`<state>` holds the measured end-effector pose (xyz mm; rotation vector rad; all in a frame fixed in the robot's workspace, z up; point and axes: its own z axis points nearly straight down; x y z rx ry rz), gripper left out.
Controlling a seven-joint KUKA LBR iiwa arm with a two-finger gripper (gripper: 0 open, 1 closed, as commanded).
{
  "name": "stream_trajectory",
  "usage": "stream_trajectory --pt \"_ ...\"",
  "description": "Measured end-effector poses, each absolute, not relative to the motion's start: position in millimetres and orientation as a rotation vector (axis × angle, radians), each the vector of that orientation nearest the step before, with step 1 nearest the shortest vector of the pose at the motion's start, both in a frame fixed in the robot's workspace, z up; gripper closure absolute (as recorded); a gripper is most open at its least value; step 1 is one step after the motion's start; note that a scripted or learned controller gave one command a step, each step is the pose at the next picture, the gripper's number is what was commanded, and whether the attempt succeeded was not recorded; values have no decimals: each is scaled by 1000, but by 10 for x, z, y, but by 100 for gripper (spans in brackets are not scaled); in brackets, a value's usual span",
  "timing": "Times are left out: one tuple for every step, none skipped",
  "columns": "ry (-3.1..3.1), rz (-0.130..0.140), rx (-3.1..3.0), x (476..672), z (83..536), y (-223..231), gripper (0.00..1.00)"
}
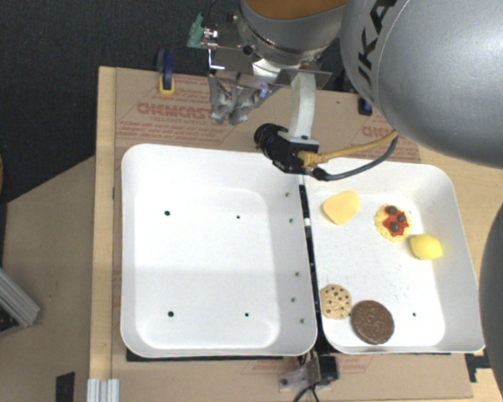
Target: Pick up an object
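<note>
My gripper [232,112] hangs high over the bench's back edge, behind the left bin [203,261], and its fingers look shut with nothing between them. The right bin [390,276] holds all the objects. A yellow wedge [341,206] lies at its back left. A small yellow disc with red topping [394,222] sits beside it, and a yellow lemon-shaped piece [426,247] lies further right. A pale chocolate-chip cookie [335,300] and a dark brown round cookie [372,321] lie side by side at the bin's front left.
Both bins rest on a brown cardboard sheet [146,109]. A blue-and-yellow clamp [166,72] stands at its back left corner. The arm's large grey body [453,64] looms over the back right.
</note>
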<state>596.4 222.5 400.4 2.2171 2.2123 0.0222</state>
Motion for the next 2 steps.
stream_trajectory --pt "2224 -16 2227 5714 3124 2241 100" --pt "2221 2 2222 5734 3284 2250 100"
